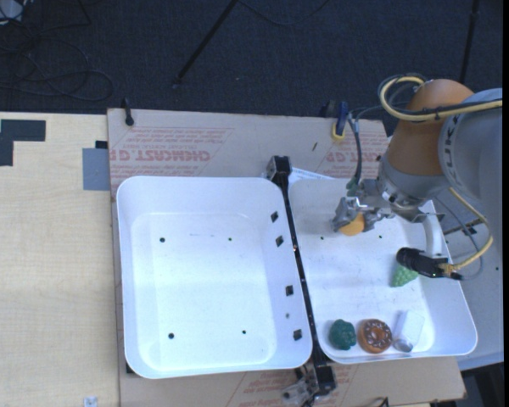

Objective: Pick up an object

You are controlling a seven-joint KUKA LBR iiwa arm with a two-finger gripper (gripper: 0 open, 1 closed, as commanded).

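Observation:
My gripper (355, 217) hangs over the upper left part of the right bin (458, 346), reaching in from the right. A small yellow-orange object (353, 225) sits between its fingertips, and the fingers are shut on it. Lower in the same bin lie a light green cone-shaped piece (403, 275), a dark green lump (342, 335), a brown sprinkled donut (374, 336) and a white piece (410, 329).
The left bin (127, 227) stands beside the right one, with a black divider bar (293, 253) between them. The grey arm with its orange band (424, 134) and its cables crosses the right bin's upper right. Cardboard lies under both bins.

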